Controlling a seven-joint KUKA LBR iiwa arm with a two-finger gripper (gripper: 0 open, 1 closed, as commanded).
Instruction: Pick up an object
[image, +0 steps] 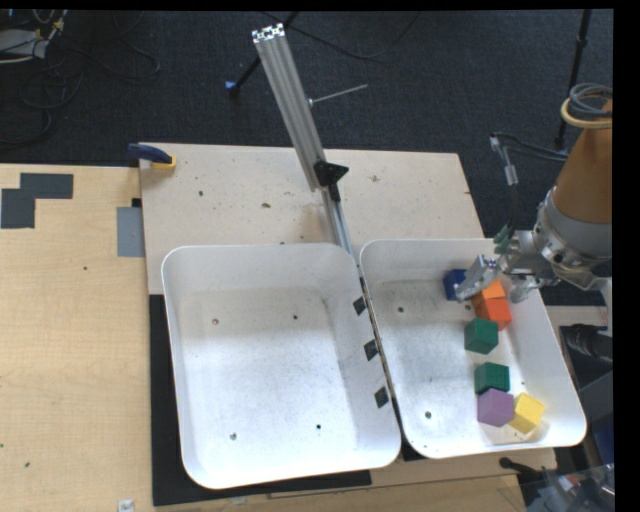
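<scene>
The orange block lies in the right bin, toward two o'clock, touching a blue block. The pincer hovers just over it; its state I cannot tell. It should descend straight, avoiding the green block at six o'clock.

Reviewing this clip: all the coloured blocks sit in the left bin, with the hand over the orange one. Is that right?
Not quite. The camera view shows the coloured blocks in the right bin, not the left bin. The rest stands: the hand is over the orange block.
</scene>
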